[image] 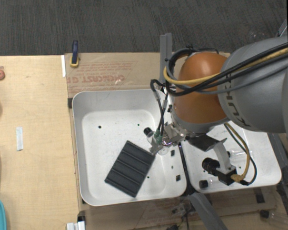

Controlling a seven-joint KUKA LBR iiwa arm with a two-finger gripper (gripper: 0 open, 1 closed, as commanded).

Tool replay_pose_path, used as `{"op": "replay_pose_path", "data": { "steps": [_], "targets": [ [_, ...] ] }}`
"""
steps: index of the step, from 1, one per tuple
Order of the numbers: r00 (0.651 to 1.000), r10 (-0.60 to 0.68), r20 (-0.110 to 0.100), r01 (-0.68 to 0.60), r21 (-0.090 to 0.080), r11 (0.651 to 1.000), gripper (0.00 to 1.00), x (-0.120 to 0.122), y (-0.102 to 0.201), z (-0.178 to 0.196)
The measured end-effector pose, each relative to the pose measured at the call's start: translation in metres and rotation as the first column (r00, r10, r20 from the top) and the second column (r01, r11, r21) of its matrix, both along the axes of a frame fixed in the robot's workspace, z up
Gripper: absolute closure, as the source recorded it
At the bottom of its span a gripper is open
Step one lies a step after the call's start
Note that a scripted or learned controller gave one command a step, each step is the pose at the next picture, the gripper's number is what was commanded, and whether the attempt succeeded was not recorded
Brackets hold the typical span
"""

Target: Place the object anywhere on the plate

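Camera view: black ridged plate [130, 168] just left of end effector [158, 144].

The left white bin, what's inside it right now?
The left white bin holds a dark ribbed rectangular plate, lying flat and tilted. The arm covers the bin's right side, so anything beneath it is hidden.

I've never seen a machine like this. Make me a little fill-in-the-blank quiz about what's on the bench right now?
1. The ribbed slab lying in the left bin is ____ in colour.
2. The slab lies near the bin's ____ edge, the one closest to the bottom of the view.
3. The band above the arm's wrist is ____.
4. The bins themselves are ____.

Missing words: black; front; orange; white
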State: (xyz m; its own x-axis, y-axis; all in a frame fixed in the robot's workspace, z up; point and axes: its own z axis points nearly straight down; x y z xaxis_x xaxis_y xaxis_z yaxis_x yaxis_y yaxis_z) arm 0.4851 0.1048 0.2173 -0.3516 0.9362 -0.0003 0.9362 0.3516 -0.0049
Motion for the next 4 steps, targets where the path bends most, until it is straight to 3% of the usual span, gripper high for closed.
{"op": "replay_pose_path", "data": {
  "steps": [1,2,3,4],
  "targets": [
    [0.999,0.040,0.002,-0.040,0.000,0.999,1.00,0.034,0.032,0.036],
    [0.999,0.040,0.002,-0.040,0.000,0.999,0.00,0.034,0.032,0.036],
    [0.999,0.037,0.000,-0.037,-0.002,0.999,1.00,0.034,0.030,0.044],
    [0.984,0.177,0.003,-0.177,0.000,0.984,1.00,0.051,0.064,0.131]
  ]
}}
